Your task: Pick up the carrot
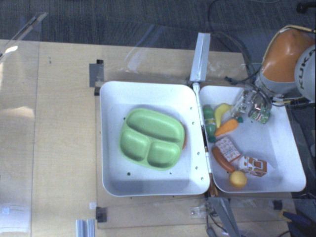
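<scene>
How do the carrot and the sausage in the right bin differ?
The carrot is bright orange; the sausage is darker, reddish-brown. The carrot tapers to one end; the sausage keeps an even thickness with rounded ends. The carrot lies nearer the tool, the sausage nearer the lemon. Both are elongated, lie flat and sit in the right bin.

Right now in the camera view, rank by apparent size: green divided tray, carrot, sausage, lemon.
1. green divided tray, far the largest, in the left bin.
2. sausage and carrot: look alike in length; I won't rank them.
3. lemon, smallest, in the right bin.
</scene>
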{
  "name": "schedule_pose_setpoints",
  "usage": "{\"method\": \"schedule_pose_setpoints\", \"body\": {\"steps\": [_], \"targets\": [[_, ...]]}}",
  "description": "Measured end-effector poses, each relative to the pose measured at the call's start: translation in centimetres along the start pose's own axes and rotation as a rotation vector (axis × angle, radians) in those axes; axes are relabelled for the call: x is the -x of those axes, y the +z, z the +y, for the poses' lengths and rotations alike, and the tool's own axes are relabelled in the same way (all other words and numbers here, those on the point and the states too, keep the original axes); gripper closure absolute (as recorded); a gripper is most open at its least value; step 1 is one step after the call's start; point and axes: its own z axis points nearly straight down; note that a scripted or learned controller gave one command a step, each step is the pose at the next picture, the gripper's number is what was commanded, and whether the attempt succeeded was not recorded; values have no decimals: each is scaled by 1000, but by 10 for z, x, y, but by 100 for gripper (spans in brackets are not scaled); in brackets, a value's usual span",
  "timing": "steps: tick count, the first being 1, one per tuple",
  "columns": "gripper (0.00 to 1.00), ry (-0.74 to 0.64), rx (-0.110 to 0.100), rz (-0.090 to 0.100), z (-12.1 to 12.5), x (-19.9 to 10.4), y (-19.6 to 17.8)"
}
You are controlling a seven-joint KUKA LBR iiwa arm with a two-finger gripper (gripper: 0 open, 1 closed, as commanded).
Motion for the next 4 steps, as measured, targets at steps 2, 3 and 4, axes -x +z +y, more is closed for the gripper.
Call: {"method": "schedule_pose_setpoints", "body": {"steps": [2,3,4], "targets": [[100,-264,1,-14,-24,10,-15],[100,-264,3,-27,-21,14,-30],[100,-476,0,-1,-15,8,0]]}}
